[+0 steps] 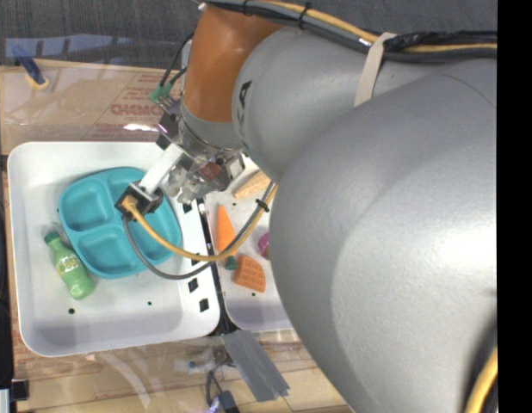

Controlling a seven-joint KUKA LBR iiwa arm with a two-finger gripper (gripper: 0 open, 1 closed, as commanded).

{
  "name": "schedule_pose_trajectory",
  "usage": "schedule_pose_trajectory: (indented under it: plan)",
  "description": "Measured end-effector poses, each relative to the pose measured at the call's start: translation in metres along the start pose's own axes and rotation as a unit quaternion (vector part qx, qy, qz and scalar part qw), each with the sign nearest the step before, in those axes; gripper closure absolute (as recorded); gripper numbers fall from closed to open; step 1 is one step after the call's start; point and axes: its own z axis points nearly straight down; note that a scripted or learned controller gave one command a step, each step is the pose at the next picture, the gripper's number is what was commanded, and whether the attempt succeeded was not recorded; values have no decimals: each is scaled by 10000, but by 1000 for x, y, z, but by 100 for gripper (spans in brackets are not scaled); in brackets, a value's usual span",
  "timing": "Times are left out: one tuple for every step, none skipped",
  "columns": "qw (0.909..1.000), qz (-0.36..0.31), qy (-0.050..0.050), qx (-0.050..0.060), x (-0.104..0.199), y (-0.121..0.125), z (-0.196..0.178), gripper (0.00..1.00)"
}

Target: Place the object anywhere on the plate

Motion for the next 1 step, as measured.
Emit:
schedule_pose_trajectory:
  plan:
    - [9985,-551,18,-17,65,-26,-14,100]
